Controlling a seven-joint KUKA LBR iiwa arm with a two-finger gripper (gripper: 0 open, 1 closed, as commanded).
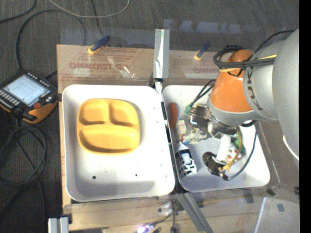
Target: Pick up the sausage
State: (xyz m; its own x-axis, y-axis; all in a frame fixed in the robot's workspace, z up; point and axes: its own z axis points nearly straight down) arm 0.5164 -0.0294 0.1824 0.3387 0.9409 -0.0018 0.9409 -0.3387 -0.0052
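Note:
The sausage (pixel 173 114), reddish brown and short, lies lengthwise along the left wall of the right bin (pixel 257 176), near its back. My gripper (pixel 188 134) hangs low in that bin, just right of the sausage and a little nearer the front. The grey and orange wrist above it hides much of the bin's middle. Nothing shows between the fingers.
A yellow compartment plate (pixel 109 125) lies in the left bin (pixel 116 186). A small black and white thing (pixel 186 162) sits at the front left of the right bin, close under the gripper. The divider between the bins runs just left of the sausage.

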